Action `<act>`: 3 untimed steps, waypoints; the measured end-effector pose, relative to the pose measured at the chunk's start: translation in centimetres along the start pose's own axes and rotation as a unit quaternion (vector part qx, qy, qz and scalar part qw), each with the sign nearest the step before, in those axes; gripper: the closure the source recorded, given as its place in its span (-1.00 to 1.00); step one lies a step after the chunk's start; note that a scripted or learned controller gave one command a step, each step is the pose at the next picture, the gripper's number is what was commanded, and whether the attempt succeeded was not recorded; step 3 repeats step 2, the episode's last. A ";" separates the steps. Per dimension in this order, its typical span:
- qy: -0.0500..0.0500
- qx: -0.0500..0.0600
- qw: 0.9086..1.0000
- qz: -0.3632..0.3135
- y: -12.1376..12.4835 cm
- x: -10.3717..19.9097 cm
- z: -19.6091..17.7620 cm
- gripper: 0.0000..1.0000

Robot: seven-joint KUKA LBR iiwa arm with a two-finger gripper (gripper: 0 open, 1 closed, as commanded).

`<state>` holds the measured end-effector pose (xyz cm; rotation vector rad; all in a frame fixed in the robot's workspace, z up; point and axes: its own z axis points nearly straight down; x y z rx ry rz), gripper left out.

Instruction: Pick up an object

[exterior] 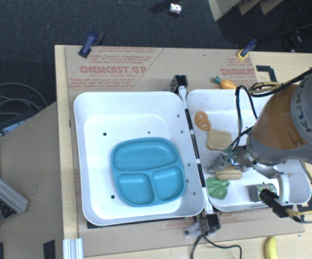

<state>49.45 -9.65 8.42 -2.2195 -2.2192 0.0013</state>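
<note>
The right bin [216, 95] holds a brown pretzel [202, 120], a tan slice of toast [218, 140], a pale oblong bread roll [229, 174] and a green leafy piece [217, 188]. My gripper [227, 161] is low in this bin, just above the roll and below the toast, close to the divider between the bins. The grey arm with its orange band [277, 123] covers the right half of the bin. A small green and white item [265, 190] lies partly under the wrist at the bin's front right.
In the left bin [81, 144] lies a blue three-compartment plate [148, 170]. A small orange item [229, 83] sits on the board behind the right bin. A yellow item [271, 248] lies at the bench's front edge. Black cables loop over the arm.
</note>
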 end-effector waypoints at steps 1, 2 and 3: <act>0.000 0.000 1.000 0.000 0.0 0.0 -1.0 1.00; 0.000 -0.001 1.000 -0.001 1.4 6.7 -10.0 1.00; 0.000 -0.001 1.000 -0.001 1.4 6.7 -10.0 1.00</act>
